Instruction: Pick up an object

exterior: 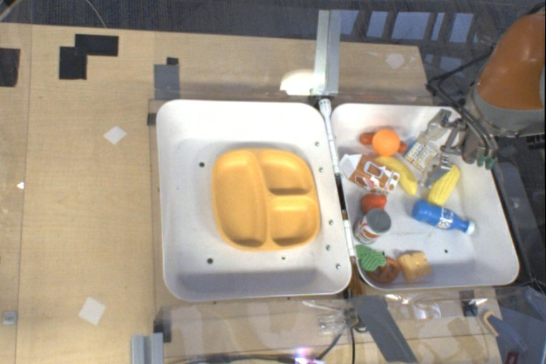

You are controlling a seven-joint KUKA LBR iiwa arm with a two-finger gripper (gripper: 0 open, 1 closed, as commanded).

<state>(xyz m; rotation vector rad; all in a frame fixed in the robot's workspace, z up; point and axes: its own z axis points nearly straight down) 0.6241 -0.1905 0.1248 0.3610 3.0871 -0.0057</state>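
Gripper [441, 151] low in right bin [495, 264], over corn [444, 183]; finger state unclear; bottle [442, 216] nearby

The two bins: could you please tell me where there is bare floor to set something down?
The left bin has bare floor all round the yellow divided plate. The right bin is crowded along its left and middle; free patches lie right of the blue bottle and below it, beside the bread piece.
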